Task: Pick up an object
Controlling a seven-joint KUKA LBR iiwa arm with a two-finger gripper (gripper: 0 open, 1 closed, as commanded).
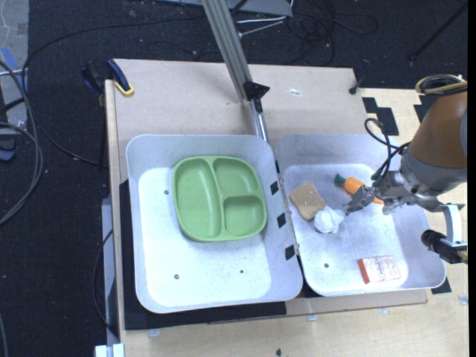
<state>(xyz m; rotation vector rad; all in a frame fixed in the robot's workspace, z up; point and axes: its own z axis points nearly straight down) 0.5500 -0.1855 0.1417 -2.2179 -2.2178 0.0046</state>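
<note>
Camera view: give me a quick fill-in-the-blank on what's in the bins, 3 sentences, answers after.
1. The green tray lies in the ____ bin.
2. The tray has ____ compartments.
3. The sponge, the white wad, the carrot and the red-and-white packet all lie in the ____ bin, where the gripper is.

Answers: left; three; right

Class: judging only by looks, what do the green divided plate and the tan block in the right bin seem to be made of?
Green divided plate: probably moulded plastic, with an even colour, smooth soft sheen and rounded compartment ridges. Tan block: possibly sponge or foam, matte and dull; the view is too coarse to be sure.
</note>
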